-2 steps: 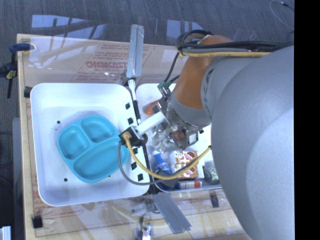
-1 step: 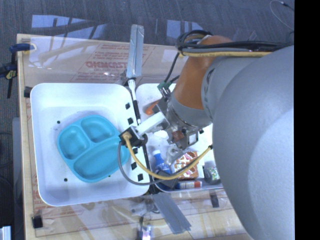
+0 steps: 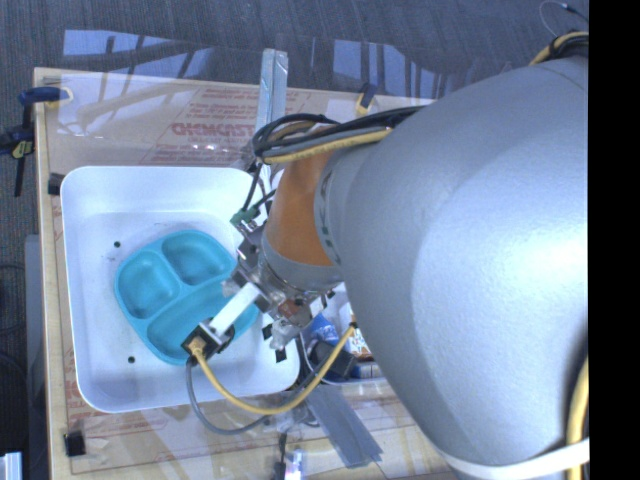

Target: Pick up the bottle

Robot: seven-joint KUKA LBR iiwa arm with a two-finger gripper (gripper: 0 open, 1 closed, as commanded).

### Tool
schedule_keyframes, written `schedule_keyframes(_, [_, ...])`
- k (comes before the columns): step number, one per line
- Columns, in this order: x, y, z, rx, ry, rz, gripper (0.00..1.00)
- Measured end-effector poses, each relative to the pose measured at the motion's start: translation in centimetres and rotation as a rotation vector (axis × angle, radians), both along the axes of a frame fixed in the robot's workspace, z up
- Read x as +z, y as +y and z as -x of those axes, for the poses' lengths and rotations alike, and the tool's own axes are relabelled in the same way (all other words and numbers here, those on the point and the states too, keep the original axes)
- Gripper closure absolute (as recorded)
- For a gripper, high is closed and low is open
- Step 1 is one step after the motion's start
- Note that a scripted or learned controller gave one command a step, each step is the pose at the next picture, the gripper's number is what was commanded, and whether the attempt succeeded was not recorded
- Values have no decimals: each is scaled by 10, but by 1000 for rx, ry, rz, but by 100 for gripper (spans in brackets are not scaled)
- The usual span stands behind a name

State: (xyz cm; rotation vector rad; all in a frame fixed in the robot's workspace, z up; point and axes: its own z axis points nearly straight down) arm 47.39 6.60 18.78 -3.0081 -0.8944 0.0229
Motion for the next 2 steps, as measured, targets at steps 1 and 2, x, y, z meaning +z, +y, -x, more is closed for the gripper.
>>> schedule_keyframes(1, [12, -22, -63, -371, -6, 4, 0])
schedule_keyframes(2, [159, 26, -2, -191, -9, 3, 0])
